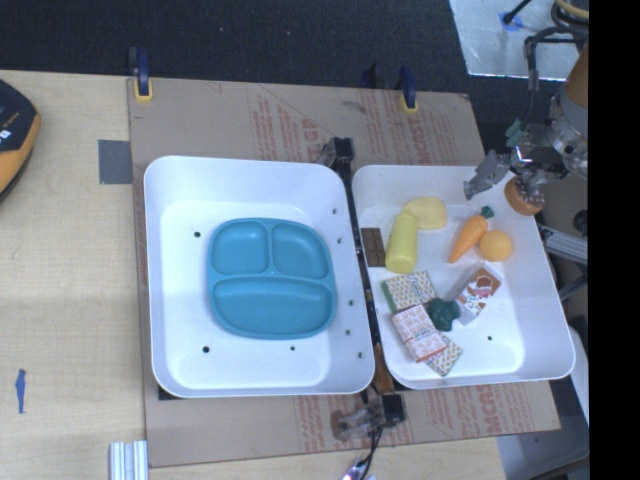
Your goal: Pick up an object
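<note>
Two shallow white bins, glossy moulded plastic with rounded corners, sit side by side on a brown cardboard sheet (250,118) printed with faint red lettering; the cardboard lies on a pale wood-grain bench (60,268), held by blue clamps (141,68) at the far edge.

Left bin (170,198): one smooth teal divided plate (271,276), rounded rectangle, two small wells toward 12 o'clock and one wide well toward 6; it lies flat near the bin's centre.

Right bin (540,318): a heap of small toy-food items. A pale yellow cylinder (401,242), matte, lies near centre-left, with a pale yellow rounded lump (428,211) touching it at 1 o'clock; an orange carrot (467,236), tapered with a green tip, lies at 3 o'clock of the cylinder; a small orange ball (495,245) is just beside the carrot at 4 o'clock. Toward 6 o'clock: a green-patterned flat packet (410,290), a red-and-white printed box (420,332), a dark green lump (442,314) and a small white-and-red carton (480,292), all bunched together, some touching.

The gripper (497,173), grey metal, hangs over the right bin's rim at about 1 o'clock of that bin; fingers appear spread, released, with nothing between them; a brownish round part (523,196) sits just beside it, what it is unclear. The carrot is the nearest item, at about 7 o'clock of the gripper, apart from it.

A yellow-and-black object (15,133) lies at the bench's 9 o'clock edge, cut off.
</note>
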Controlling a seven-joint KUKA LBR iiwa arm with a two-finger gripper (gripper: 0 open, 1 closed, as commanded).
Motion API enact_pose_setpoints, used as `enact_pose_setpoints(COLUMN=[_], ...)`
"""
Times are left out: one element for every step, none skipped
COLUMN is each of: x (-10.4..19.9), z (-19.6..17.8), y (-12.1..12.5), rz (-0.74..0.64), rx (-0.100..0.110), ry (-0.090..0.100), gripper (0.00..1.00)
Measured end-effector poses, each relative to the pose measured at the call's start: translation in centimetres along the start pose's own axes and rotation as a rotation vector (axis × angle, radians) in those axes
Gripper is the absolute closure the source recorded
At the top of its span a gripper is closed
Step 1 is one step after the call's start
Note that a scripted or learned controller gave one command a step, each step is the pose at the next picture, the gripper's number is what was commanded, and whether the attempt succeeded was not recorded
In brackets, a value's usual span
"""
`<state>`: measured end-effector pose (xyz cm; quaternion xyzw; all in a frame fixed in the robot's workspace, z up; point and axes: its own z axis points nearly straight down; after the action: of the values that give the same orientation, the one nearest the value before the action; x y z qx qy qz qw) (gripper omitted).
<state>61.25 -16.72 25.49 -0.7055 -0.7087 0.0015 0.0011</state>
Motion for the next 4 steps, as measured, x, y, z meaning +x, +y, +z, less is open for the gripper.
enact_pose_setpoints(x=[-3.6, -0.7, -1.1, 3.1], z=[14.5, 16.3, 14.9, 11.6], y=[0.1, 4.7, 4.6, -0.4], rz=[-0.004, -0.003, -0.003, -0.002], rx=[0.008, -0.004, -0.005, 0.001], ry=[0.022, 0.0, -0.002, 0.002], gripper=[0.0, 0.0, 1.0, 1.0])
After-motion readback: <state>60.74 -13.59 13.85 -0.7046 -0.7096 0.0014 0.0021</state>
